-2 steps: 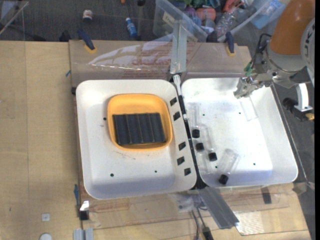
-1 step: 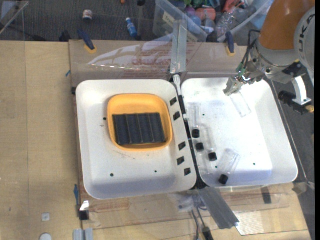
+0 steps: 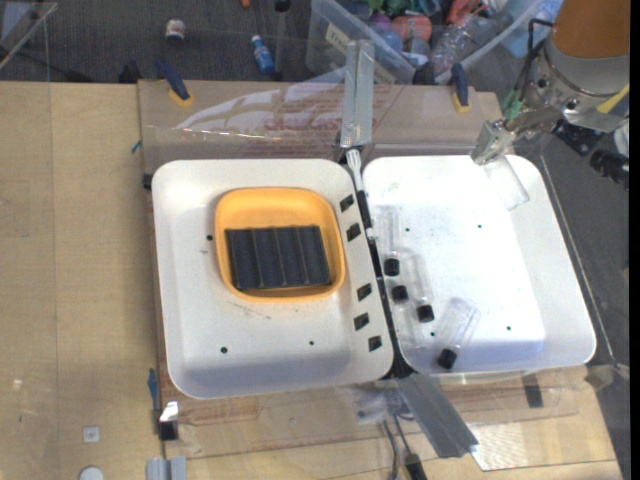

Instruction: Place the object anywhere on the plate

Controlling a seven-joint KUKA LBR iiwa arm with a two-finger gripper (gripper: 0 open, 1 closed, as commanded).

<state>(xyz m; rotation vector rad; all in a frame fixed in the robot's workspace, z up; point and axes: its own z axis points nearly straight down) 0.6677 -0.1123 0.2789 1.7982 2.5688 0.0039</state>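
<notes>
**Object on plate; arm parked at far right corner**

Left white bin: shallow orange plastic plate with rounded corners. A dark grey ribbed rectangular slab lies flat on it, inside the rim, roughly centred and square to the plate.

Right white bin: a few clear plastic pieces, hard to make out, e.g. one near the front. Small black tabs run along the divider between the bins.

Gripper hangs above the far corner of the right bin, well apart from the plate. It is small and partly washed out; cannot tell whether it is open or closed. Nothing visible in it.

Judgement: placing step looks complete, since the slab rests wholly on the plate. Next move, if any, calls only for keeping the arm clear of the left bin; no regrasp appears needed.
</notes>
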